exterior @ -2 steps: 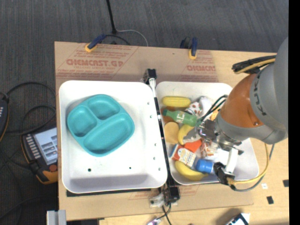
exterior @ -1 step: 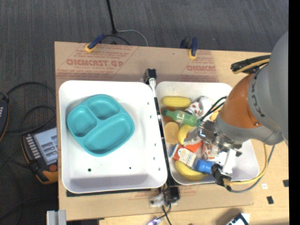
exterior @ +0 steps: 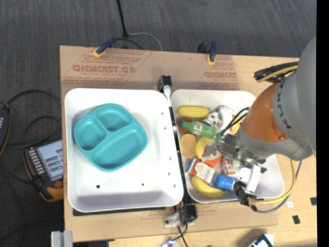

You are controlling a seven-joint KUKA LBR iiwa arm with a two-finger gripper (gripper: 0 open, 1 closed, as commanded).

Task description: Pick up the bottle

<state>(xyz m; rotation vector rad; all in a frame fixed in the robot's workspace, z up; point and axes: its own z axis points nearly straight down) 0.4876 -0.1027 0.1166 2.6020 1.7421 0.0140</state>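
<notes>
A green bottle (exterior: 199, 129) lies on its side in the upper left part of the right bin (exterior: 267, 189), its neck pointing left toward an orange piece (exterior: 187, 145). The gripper (exterior: 227, 153) hangs low over the middle of this bin, just right of and below the bottle's wide end, under the grey and orange wrist (exterior: 264, 122). Nothing shows clearly between its tips. The wrist hides the right half of the bin.
Around the bottle lie a yellow toy (exterior: 193, 111), a white and red object (exterior: 216, 118), a red and white pack (exterior: 203, 171), a blue piece (exterior: 224, 182) and a banana (exterior: 206, 189). The left bin (exterior: 128, 189) holds a teal divided plate (exterior: 110, 136).
</notes>
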